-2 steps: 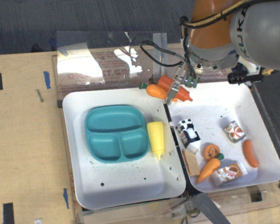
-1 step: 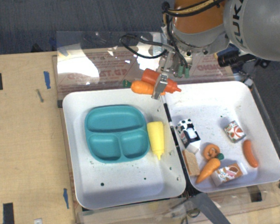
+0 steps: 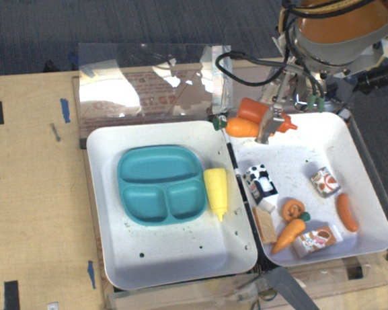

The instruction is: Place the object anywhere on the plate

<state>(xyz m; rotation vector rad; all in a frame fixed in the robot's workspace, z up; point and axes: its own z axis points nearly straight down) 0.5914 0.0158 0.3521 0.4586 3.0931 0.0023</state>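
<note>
One orange bottle (image 3: 249, 124) pinched in my hand (image 3: 267, 125), long axis sideways; plate (image 3: 161, 184) lies down-left, across the bin wall.

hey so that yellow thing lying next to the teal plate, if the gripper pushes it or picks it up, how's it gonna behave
The yellow object looks long and rounded, lying on its side in the left bin, so a sideways push would probably roll it. Its smooth, plastic-looking surface may slip between fingers. It seems a stiff toy, likely light. It rests right beside the teal plate, which could block rolling that way.
</note>
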